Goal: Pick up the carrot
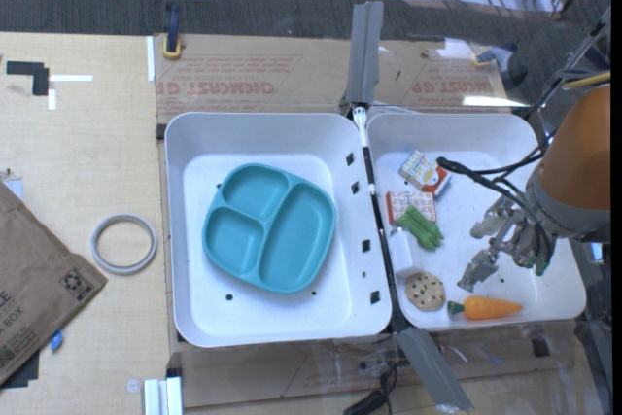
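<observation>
I see the orange plastic carrot (491, 308) lying against the right white bin's (466, 125) front wall. My metal two-finger gripper (483, 253) hovers just above, fingers spread, empty, over bare floor.

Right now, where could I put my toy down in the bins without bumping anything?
The right bin is crowded: snack box, green veggie, cookie, carrot, and the gripper hanging over them. Its bare patch lies along the far wall, behind the snack box. In the left bin, the floor around the blue plate is bare, widest at the far corners.
</observation>
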Controlling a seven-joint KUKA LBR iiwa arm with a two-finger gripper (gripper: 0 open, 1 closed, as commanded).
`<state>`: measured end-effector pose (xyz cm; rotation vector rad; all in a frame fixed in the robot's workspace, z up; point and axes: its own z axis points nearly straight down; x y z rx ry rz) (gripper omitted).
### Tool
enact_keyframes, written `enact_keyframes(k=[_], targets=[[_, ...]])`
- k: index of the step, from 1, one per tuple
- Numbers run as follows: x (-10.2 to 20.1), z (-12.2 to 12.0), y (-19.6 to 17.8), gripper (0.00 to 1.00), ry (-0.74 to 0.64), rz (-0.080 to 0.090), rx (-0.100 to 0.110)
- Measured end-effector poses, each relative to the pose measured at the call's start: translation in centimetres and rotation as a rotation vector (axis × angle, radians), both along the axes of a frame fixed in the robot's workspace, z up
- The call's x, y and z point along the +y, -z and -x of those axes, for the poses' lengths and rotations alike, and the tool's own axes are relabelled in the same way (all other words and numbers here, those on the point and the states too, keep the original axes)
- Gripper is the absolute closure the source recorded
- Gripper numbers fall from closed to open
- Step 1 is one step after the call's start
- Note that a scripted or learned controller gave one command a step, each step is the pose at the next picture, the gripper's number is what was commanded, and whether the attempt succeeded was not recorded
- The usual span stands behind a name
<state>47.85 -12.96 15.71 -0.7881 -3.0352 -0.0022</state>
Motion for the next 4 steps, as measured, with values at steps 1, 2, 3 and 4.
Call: enact_keyframes(k=[1, 2, 3, 4], targets=[[0.0, 0.0, 0.0, 0.0, 0.0, 0.0, 0.0], [3.4, 0.1, 6.6, 0.0, 0.325, 0.001, 0.001], [-5.7, 0.0, 2.3, 0.0, 0.482, 0.003, 0.0], [-4.0, 0.0, 1.5, 0.0, 0.51, 0.003, 0.001]])
